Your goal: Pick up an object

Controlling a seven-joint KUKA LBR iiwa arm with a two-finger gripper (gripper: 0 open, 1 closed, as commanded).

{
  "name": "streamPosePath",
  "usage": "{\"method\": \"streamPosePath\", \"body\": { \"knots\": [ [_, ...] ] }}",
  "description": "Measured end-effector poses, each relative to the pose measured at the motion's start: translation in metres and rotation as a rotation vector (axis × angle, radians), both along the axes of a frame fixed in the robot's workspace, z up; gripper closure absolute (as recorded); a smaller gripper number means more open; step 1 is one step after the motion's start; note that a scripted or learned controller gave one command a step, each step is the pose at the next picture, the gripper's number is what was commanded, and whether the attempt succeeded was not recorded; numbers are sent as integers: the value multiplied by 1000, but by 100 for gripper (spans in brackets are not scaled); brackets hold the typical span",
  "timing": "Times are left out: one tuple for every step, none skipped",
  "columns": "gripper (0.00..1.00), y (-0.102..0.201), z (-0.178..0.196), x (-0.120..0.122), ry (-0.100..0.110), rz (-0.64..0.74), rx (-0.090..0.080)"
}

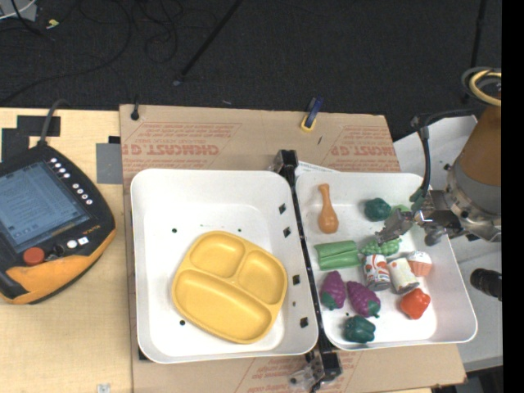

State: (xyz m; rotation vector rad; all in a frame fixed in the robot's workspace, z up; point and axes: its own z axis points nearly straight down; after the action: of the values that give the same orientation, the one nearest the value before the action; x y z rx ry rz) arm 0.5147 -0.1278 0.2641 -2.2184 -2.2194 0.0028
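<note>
On the surface sit two white bins side by side. The left bin holds a big yellow plate with three parts. The right bin is full of small toy food, and that is where my work is.

My arm comes in from the right, and my jaws hang low over the right bin, just beside a dark green toy and above a long green bean toy. I cannot tell if my jaws are open or closed, because they are small and dark against the toys. I see nothing held between them, so I think the job is not done yet. I think I am just at the start of a grab. What is left is to close on one toy and lift it up out of the bin.

Any toy will do. Near my jaws lie a little can with red spots, a white toy and a red pepper. Two purple toys sit lower down, with another dark green toy at the bottom. An orange spoon shape rests near the top, well apart from the rest.

Under the bins lies brown cardboard on a light wood top. A control pad with a screen rests at the left. Behind is a dark floor with black cables. A small blue and yellow clip sits at the cardboard's far edge.
</note>
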Motion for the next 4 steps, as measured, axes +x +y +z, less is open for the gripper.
{"method": "streamPosePath", "body": {
  "knots": [
    [0,-14,-124,-12,11,-1,2],
    [0,-37,-178,-19,-3,-1,-1],
    [0,-33,-176,26,-4,1,-1],
    [100,-36,-165,24,-1,-7,0]
  ]
}}
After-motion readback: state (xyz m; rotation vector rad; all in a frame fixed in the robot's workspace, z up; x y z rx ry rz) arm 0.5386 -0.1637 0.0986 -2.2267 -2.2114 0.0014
